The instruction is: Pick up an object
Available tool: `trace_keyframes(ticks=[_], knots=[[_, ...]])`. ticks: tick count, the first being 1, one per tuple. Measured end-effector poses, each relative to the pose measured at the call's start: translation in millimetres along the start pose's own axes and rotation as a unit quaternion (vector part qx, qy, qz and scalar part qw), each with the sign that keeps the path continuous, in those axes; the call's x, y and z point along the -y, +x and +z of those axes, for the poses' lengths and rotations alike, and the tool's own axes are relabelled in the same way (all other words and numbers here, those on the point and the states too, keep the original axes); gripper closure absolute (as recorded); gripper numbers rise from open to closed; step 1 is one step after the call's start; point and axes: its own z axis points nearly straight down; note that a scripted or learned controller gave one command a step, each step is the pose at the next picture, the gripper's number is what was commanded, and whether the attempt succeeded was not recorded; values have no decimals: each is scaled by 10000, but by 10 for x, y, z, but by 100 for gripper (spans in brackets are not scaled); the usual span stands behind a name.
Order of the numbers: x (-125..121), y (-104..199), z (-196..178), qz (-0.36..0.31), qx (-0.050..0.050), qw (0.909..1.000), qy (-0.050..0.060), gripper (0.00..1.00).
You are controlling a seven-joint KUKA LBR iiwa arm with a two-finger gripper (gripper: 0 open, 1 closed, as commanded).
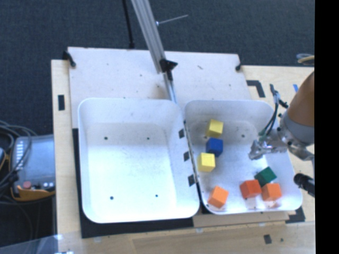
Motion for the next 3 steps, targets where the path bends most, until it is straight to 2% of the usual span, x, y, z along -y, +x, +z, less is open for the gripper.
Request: trace_keyframes(ticks=[1, 2, 3], knots=[[-23, -73, -451, 6, 1, 10000, 4, 100], [-36, -87, -694, -6, -5, 10000, 15, 100], [-256, 464, -608, -20, -16, 10000, 33, 100]])
